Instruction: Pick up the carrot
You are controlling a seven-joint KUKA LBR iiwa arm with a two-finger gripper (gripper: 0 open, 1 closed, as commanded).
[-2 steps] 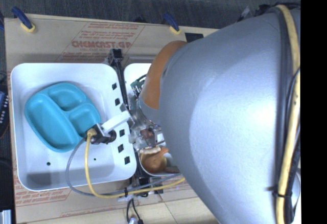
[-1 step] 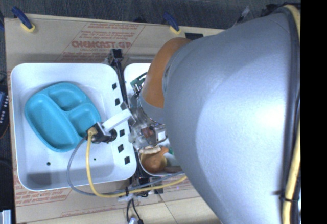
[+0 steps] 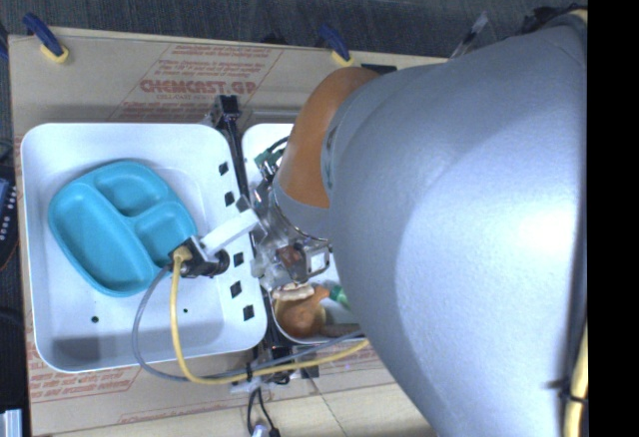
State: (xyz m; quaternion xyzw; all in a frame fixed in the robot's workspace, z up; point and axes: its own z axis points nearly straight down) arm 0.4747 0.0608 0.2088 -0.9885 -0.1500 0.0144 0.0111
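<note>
From the overhead camera, the hand (image 3: 283, 263) hangs low in the right bin (image 3: 262, 141); I cannot tell its state. Just below it lies an orange-brown shape (image 3: 300, 313) (probably the carrot): likely light, stiff, smooth, best pinched across mid-length.

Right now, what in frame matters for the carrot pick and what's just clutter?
Job:
- arm, reaching over the right bin
- no carrot that I can make out; a brownish item sits in that bin, part hidden

Lying about:
- blue sectioned tray in the left bin
- yellow cable
</note>
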